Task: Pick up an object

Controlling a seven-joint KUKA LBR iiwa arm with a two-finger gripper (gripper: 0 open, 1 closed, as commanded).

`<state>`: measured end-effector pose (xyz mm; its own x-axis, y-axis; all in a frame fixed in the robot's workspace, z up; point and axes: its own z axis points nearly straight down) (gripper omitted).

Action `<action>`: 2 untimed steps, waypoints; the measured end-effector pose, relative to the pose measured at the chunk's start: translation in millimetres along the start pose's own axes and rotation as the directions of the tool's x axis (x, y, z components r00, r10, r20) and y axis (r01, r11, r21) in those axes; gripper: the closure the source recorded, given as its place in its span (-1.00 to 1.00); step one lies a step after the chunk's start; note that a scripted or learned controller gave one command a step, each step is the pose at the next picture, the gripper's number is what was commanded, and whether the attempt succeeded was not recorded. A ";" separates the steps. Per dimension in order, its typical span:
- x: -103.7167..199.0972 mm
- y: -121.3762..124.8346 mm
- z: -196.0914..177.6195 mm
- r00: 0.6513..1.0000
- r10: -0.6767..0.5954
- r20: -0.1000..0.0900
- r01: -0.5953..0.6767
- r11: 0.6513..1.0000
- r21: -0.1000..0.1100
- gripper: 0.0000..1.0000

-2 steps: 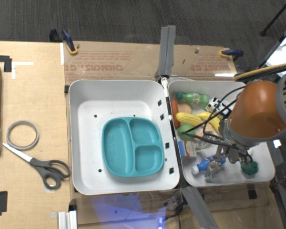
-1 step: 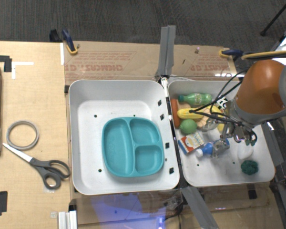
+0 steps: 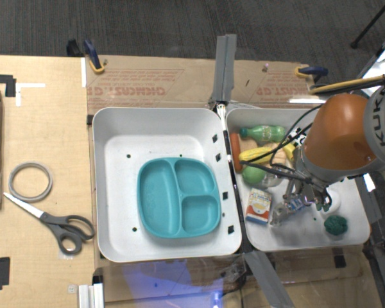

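Teal divided tray (image 3: 178, 197) in white bin (image 3: 109, 172); green bottle (image 3: 263, 133), yellow banana (image 3: 260, 153), dark green ball (image 3: 335, 224); orange arm band (image 3: 337, 133)

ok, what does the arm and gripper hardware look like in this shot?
The arm is grey, with a broad, rounded orange band above the wrist and part of black KUKA lettering on the grey shell at the right. Black cables loop around the wrist. The gripper below is a small metallic assembly with thin fingers, too blurred for finer detail.
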<state>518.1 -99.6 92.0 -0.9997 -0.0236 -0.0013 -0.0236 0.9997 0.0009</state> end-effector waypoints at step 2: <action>-56.9 -23.9 -0.1 0.959 0.285 0.001 -0.285 0.959 0.001 -1.00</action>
<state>575.5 -122.2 92.2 -0.9650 0.2623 -0.0016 0.2623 0.9650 0.0001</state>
